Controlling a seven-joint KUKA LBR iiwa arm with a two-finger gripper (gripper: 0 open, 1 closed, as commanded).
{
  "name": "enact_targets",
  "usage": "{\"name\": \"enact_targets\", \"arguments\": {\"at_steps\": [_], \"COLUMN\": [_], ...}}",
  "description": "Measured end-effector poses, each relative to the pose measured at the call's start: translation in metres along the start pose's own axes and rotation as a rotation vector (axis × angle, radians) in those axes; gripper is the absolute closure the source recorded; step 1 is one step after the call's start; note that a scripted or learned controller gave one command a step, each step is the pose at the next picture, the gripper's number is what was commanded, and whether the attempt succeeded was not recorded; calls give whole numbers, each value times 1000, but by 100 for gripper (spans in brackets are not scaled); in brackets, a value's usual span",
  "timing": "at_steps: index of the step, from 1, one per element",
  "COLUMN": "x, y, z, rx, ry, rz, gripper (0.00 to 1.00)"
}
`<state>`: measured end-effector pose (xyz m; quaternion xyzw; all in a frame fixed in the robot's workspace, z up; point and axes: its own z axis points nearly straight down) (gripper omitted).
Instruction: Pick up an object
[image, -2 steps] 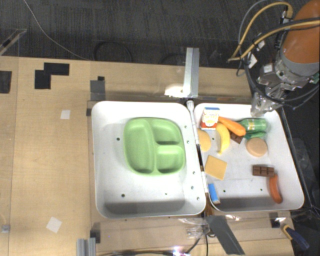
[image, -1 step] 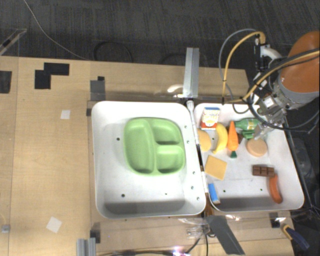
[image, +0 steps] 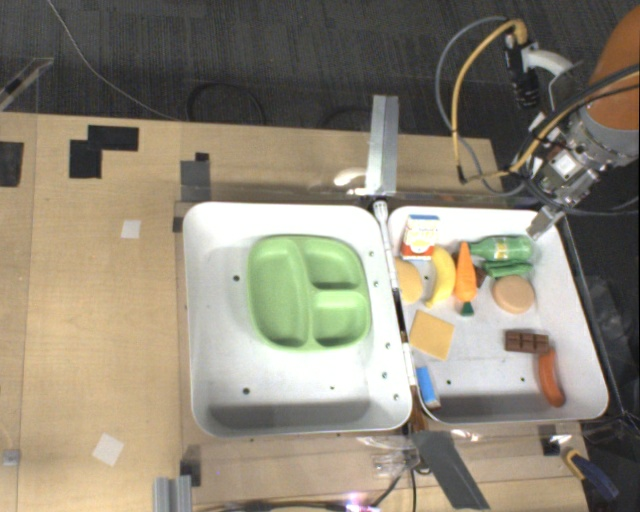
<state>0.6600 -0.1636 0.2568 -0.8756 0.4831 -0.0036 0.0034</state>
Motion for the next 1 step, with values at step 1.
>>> {"name": "enact_targets", "arguments": {"at_steps": [1], "x": [0], "y": [0], "z": [1], "rx": [-1], "ry": [-1], "rz": [1], "gripper": [0]}}
